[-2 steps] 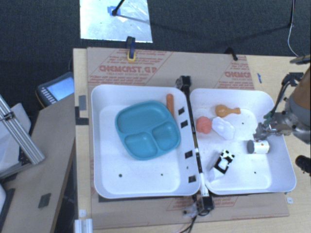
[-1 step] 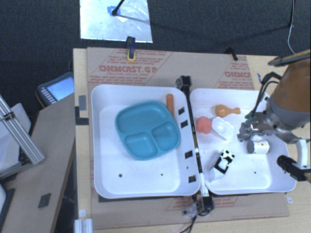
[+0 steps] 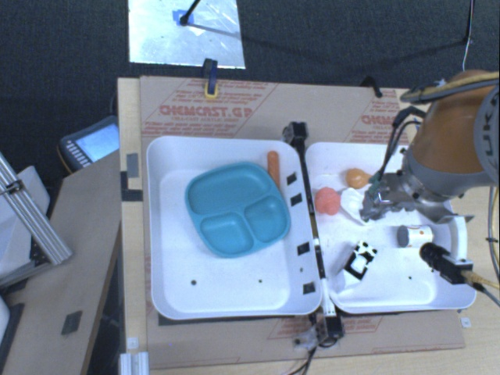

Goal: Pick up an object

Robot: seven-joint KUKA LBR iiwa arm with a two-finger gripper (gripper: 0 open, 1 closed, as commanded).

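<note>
My gripper (image 3: 376,204) hangs low over the middle of the right bin (image 3: 391,291), with the grey and orange arm reaching in from the right. Just left of it lies a white object (image 3: 351,202), partly hidden by the gripper, and beside that a pink ball (image 3: 327,201). An orange rounded piece (image 3: 357,177) sits behind them near the bin's far wall. In front of the gripper lie a small grey and white cylinder (image 3: 412,235) and a black-and-white object (image 3: 360,259). Whether the gripper touches the white object cannot be told.
The left bin (image 3: 168,287) holds a blue divided plate (image 3: 237,208) and a thin orange stick (image 3: 273,166) by its far right corner. A black divider rail (image 3: 305,209) runs between the bins. Cardboard lies under both bins.
</note>
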